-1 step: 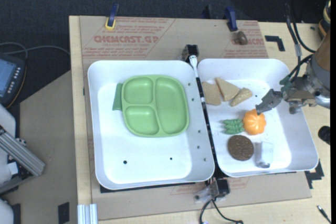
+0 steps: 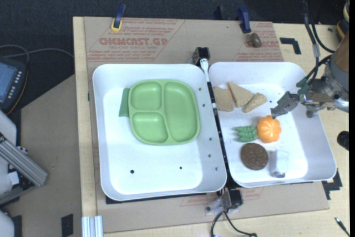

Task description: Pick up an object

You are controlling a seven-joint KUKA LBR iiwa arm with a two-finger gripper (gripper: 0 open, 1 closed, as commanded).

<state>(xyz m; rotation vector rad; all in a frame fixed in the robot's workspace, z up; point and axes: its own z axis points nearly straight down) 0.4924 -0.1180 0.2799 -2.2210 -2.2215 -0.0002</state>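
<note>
The right bin (image 2: 320, 144) holds several small items. An orange fruit (image 2: 269, 129) sits near its middle, with a green leafy piece (image 2: 246, 132) touching its left side. Below them lie a brown round cookie (image 2: 254, 156) and a small grey, see-through object (image 2: 280, 163). Tan bread-like wedges (image 2: 239, 95) lie at the bin's upper left. My gripper (image 2: 297, 109) hangs over the bin's right half, just up and right of the orange fruit. It is open, with nothing between its fingers; one dark finger (image 2: 284, 104) points toward the fruit.
The left bin (image 2: 105, 136) holds a green divided plate (image 2: 163, 111). The raised wall between the bins (image 2: 213, 119) runs just left of the bread wedges. Cables (image 2: 310, 25) hang at the right by the arm. Clamps (image 2: 243, 19) sit at the board's far edge.
</note>
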